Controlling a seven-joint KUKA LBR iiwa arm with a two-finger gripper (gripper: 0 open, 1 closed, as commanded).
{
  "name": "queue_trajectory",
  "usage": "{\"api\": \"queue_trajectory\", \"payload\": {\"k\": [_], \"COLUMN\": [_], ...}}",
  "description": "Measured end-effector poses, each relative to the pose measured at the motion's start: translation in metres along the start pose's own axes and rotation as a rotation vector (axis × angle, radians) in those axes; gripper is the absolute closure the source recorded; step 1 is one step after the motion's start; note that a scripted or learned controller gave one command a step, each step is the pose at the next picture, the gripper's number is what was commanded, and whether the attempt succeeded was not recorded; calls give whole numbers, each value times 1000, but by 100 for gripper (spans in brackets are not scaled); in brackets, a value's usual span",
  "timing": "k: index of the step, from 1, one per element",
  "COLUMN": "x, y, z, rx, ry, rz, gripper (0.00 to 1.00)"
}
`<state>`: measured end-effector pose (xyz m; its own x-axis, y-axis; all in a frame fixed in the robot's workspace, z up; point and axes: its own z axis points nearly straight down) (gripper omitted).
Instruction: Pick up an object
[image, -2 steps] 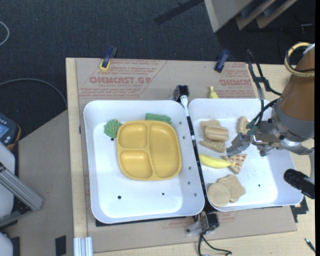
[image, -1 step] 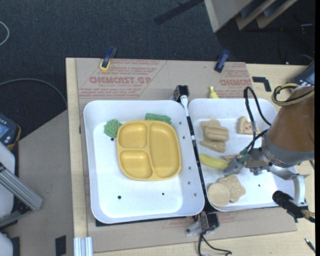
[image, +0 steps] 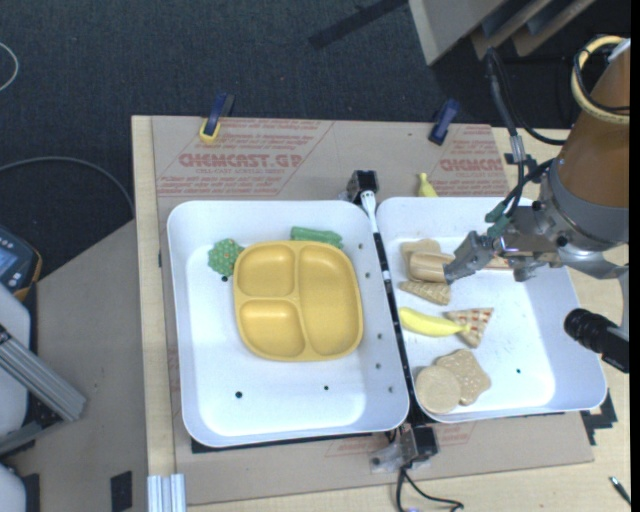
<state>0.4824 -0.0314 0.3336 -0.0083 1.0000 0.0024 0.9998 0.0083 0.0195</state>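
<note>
- Camera view: two shallow white bins sit side by side on a tabletop (image: 300, 160) covered with brown board printed in red lettering; the left bin (image: 200, 360) and the right bin (image: 545, 365) touch along a shared middle edge.
- The left bin holds a yellow divided plate (image: 298, 300) with three compartments, lying flat near the bin's centre.
- A green leafy toy vegetable (image: 224, 257) lies touching the plate's upper-left edge, and a green bean-like piece (image: 316, 236) lies just behind the plate's far rim.
- The right bin holds the toy foods, any of which could be the object to pick up: a tan bread-like piece (image: 424, 262) in the upper left part, a waffle-textured wedge (image: 426, 292) just below it, a yellow banana (image: 428, 322) below that, a pizza slice (image: 472, 322) touching the banana's right end, and round tan cookies (image: 452, 380) near the front-left corner.
- A small yellow item (image: 427, 185) lies on the board just behind the right bin.
- The arm reaches in from the right, with its orange band (image: 598, 130) above the grey wrist.
- The tool (image: 468, 262) points leftward and down over the right bin, its tip just beside the bread-like piece; how wide it stands cannot be told from this angle, and nothing is seen gripped in it.
- Blue clamps (image: 216, 110) and (image: 444, 120) grip the board's far edge.
</note>
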Motion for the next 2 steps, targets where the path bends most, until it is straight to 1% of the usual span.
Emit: {"api": "queue_trajectory", "payload": {"k": [1,2], "x": [-4,44], "y": [-2,0], "z": [-3,-87], "rx": [15,8], "ry": [-3,-1], "rz": [8,2], "gripper": [100,100]}}
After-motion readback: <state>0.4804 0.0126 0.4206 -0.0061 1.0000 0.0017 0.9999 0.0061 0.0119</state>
